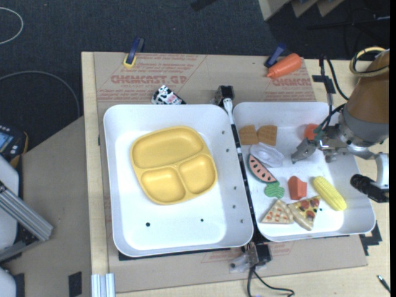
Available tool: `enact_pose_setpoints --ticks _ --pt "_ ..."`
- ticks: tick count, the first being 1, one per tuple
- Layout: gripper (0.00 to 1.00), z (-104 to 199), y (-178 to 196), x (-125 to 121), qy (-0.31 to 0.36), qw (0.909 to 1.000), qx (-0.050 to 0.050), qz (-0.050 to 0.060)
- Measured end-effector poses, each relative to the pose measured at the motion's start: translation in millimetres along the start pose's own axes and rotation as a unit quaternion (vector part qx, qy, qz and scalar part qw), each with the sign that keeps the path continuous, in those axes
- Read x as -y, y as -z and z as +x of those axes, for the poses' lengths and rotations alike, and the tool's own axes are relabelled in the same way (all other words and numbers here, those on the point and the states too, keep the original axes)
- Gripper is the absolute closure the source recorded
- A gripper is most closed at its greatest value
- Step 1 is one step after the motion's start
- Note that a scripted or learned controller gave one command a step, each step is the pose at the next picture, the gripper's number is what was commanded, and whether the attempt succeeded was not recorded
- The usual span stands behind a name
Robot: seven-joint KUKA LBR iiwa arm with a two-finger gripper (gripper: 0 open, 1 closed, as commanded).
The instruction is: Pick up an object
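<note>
Hovering low over the right bin [352, 224], end effector [307, 151] with fingers spread apart, gripping nothing. Lying just beside its tips, toward the bin divider: clear plastic piece [267, 154]. Sitting nearer the camera: red block [297, 187] and yellow corn [329, 192], long axis slanting away to the lower right.

A robotics lab: clamped cardboard-topped bench [185, 73], two white bins [117, 184], loose cables [12, 23] on dark carpet [55, 17]
</note>
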State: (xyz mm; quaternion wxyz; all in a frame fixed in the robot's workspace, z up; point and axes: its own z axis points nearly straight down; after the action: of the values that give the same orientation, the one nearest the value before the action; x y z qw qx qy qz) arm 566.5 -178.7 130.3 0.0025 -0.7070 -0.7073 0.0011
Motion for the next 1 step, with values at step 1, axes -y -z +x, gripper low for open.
enact_pose_setpoints --ticks 1 --pt "0.0 0.8 -48.4 0.3 0.0 1.0 0.0 0.0"
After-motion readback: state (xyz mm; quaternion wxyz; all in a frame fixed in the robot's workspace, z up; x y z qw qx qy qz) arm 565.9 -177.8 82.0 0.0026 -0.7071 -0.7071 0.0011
